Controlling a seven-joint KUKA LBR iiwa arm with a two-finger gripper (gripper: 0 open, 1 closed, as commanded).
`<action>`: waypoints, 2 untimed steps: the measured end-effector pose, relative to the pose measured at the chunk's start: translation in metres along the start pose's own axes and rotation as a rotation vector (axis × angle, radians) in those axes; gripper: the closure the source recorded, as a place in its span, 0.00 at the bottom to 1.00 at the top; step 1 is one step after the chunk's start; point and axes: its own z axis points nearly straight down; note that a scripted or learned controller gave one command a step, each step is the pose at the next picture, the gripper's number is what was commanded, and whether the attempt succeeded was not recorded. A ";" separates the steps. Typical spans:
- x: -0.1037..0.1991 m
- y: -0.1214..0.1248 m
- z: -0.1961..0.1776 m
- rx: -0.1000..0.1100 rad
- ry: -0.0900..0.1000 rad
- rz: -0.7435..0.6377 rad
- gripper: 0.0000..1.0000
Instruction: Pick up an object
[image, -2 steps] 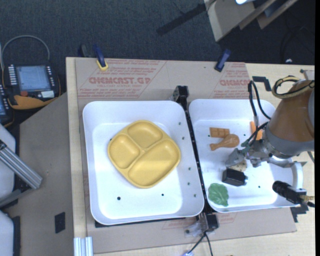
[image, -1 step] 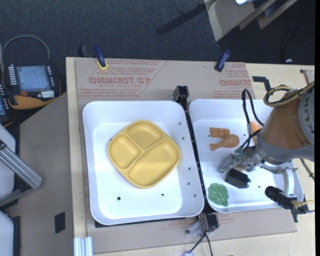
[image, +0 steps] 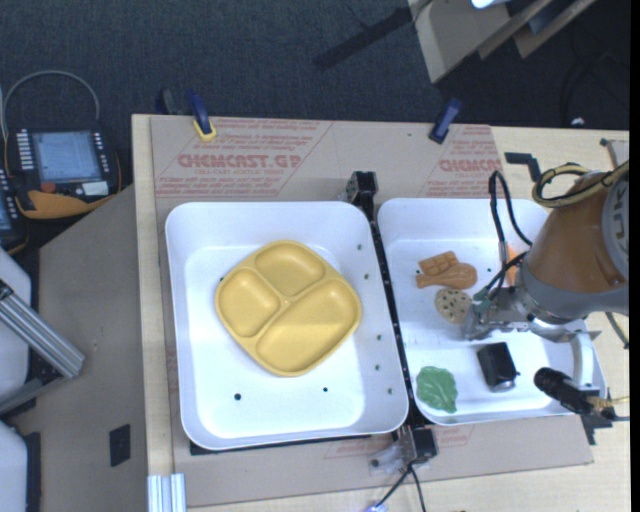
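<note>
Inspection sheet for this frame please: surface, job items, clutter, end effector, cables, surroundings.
Surface: two white bins, left bin and right bin, on a cardboard-covered bench.
Job's things: right bin holds an orange-brown piece, a spotted cookie, a green item and a black block.
Clutter: yellow divided plate in the left bin.
End effector: end effector low beside the cookie; grip unclear.
Cables: black cable along the arm.
Surroundings: teach pendant at left.

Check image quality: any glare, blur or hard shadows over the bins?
Camera view: lighting even, shadows soft; the white bins look bright but hold detail; the yellow plate and green piece are sharp; the arm looks slightly soft.
</note>
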 end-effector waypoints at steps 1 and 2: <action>0.002 -0.004 -0.061 -0.005 -0.003 -0.002 1.00; 0.002 -0.003 -0.112 -0.004 -0.002 -0.002 1.00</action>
